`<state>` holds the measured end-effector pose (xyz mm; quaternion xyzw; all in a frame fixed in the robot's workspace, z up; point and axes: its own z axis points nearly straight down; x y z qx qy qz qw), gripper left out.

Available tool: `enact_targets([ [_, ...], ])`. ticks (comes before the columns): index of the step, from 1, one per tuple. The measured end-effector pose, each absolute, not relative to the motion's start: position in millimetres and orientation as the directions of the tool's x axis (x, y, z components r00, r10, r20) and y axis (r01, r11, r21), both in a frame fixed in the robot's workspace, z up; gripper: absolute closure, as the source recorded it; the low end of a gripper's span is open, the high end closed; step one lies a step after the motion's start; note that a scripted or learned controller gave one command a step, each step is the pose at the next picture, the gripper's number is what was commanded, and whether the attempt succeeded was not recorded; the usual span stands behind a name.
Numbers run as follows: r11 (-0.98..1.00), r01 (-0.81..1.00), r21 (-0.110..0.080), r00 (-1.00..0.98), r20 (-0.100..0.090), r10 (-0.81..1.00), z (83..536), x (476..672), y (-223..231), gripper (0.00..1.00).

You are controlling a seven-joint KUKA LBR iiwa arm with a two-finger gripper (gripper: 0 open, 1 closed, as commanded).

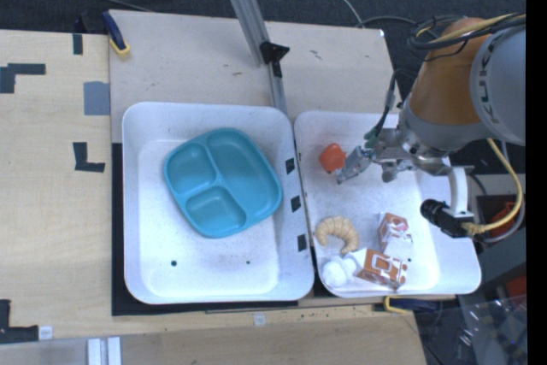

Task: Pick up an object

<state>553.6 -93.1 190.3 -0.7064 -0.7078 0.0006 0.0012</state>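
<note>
The pincer [369,163] hangs over the right bin [444,273] with its fingers spread open and nothing between them; the orange ball [332,156] lies just to its left, near the bin's far left corner; the croissant [338,231] lies nearer.

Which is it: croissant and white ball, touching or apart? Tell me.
Cannot tell. In the camera view the croissant sits just above the white ball, with no plain gap or contact.
</note>
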Motion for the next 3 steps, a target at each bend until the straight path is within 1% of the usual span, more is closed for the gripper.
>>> enact_targets([
  [1, 0.002, 1.0, -0.002, -0.002, 0.0, 1.0, 190, 553.7, -93, 0.0],
  [2, 0.0, 1.0, -0.008, 0.0, 0.0, 1.0, 128, 553.7, -99, 0.0],
  [3, 0.001, 1.0, -0.001, -0.001, -0.002, 1.0, 87, 553.5, -99, 0.0],
])
